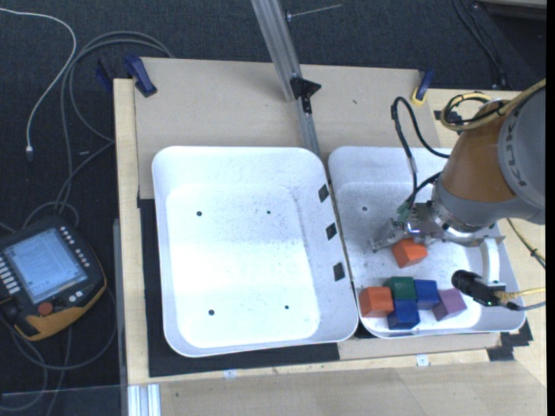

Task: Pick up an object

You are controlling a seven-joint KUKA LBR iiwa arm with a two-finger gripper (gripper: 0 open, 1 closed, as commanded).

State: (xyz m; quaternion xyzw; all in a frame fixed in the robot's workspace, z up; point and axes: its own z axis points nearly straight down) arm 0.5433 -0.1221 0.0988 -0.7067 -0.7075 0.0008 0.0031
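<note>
My gripper [408, 243] hangs over the middle of the right bin [364, 180], reaching in from the right. An orange block [410, 253] sits tilted between its fingertips, and the fingers are shut on it. Below it, along the bin's front wall, lies a cluster of blocks: an orange one [376, 301], a green one [401, 285], two blue ones [426, 291] [403, 315] and a purple one [450, 302]. The held block is apart from that cluster.
The left bin [234, 250] stands beside the right one, with a ridge between them. A metal pole [277, 42] slants up from the back of the bench. The right bin's far half is bare floor.
</note>
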